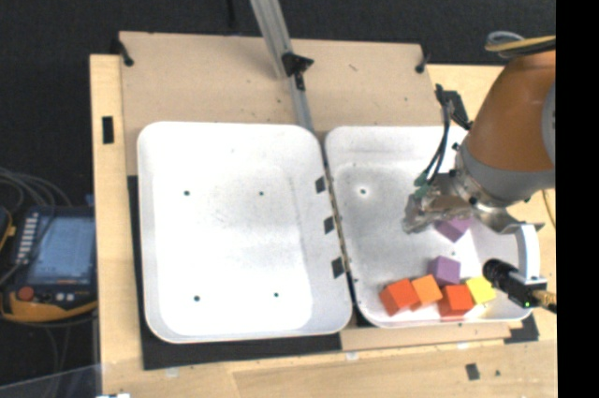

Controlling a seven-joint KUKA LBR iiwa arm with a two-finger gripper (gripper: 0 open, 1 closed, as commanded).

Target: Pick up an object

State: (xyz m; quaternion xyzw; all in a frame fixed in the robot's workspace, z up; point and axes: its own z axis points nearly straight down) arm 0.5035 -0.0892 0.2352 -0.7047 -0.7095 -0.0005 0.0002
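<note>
My gripper [429,211] hangs over the middle of the right bin [374,171], below the grey wrist and orange band of the arm. A purple block [455,228] shows right beside the gripper's lower right edge, partly hidden by it. Whether it is held or lies on the bin floor I cannot tell. Near the bin's front edge lie a second purple block [447,269], an orange block [401,296], a lighter orange block [427,288], a red-orange block [458,300] and a yellow block [481,290].
The left bin [229,228] lies beside the right one, with a row of dark clips [329,223] between them. A metal post [267,3] slants in from the top to the bins' back edge. A black fitting [510,281] sticks out at the front right.
</note>
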